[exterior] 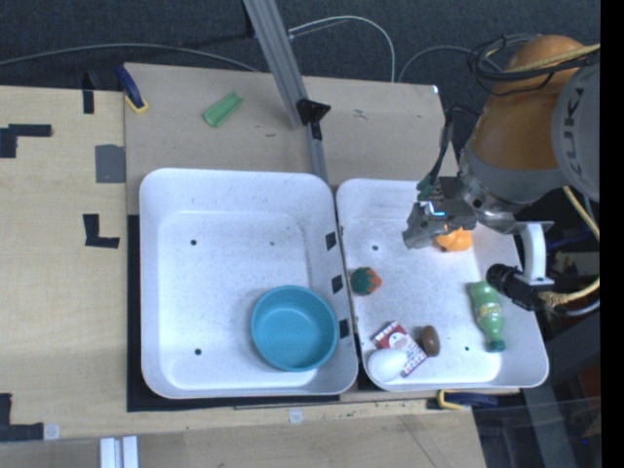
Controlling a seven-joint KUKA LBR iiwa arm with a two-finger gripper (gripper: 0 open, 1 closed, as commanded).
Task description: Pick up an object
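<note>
The grey two-finger gripper (427, 230) of the KUKA arm is seen at centre right of the frame, lowered into the upper part of the right-hand shallow white plastic bin (390, 199). A small rounded orange object (453, 241) is pressed up against the gripper's right side, partly hidden by it. Whether that object is clasped cannot be told from this slanted overhead view, and nothing is plainly shown between the jaws. The arm's grey body and orange band (526, 96) are shown looming over the bin's upper right corner, apparently so that the wrist can be pointed downwards at the bin floor.

Other candidates for the pick are scattered across the lower half of the same bin: a small green and orange ball-like item (366, 281) near the divider, a red and white printed packet (398, 344) lying beside a white egg-shaped object (386, 364) at the bottom edge, a brown oval object (429, 340) just right of the packet, and a green plastic bottle (488, 315) laid on its side towards the right wall. All are well apart from the gripper.

In the left-hand white bin (175, 213), a round blue plastic bowl (293, 328) is seen upright in the lower right corner. A green rectangular block (221, 109) is left on the brown bench top (390, 125) above the bins, outside the working area. The orange object is judged the intended target, being the only item beside the tool.
</note>
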